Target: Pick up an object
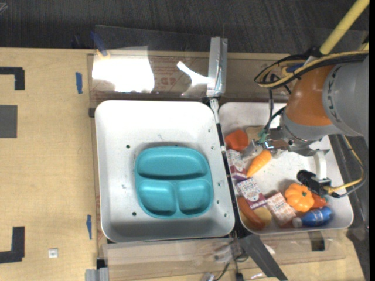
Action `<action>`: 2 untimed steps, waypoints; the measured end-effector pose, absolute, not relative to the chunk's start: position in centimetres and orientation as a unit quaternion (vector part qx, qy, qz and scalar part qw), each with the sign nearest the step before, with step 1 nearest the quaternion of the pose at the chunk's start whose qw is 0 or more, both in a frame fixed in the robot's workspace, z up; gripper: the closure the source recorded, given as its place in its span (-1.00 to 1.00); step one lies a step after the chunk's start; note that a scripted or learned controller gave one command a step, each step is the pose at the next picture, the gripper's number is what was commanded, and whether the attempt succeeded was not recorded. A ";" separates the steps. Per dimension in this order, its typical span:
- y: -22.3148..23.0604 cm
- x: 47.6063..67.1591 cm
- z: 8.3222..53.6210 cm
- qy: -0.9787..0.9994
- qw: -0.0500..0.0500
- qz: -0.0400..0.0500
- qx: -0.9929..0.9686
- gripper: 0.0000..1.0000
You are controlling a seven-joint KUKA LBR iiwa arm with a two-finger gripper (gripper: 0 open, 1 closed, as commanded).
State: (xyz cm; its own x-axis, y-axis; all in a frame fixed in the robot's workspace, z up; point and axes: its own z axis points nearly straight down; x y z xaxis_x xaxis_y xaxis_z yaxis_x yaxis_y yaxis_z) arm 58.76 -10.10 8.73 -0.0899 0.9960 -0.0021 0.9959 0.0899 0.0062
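Dark carpet floor point(176, 4), pale wooden bench point(41, 157), blue tape marks point(78, 82)

The arm point(345, 98) is reaching in from three o'clock, its grey body lying toward the one o'clock corner of the view. The orange band point(307, 101) is sitting just above the wrist, which is pointing down toward eight o'clock. The gripper point(263, 148) is hanging low at the wrist's end.
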 end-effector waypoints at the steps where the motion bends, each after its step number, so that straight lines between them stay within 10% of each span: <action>1: -6.5 58.7 18.7 0.674 0.002 0.002 0.739 -1.00; 2: -11.5 58.8 8.7 0.723 0.002 0.002 0.690 -1.00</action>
State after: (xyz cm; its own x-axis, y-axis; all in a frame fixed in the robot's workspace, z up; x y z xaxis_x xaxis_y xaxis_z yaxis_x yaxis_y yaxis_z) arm 58.80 -11.45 8.75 -0.0465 0.9989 0.0001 0.9989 0.0465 0.0060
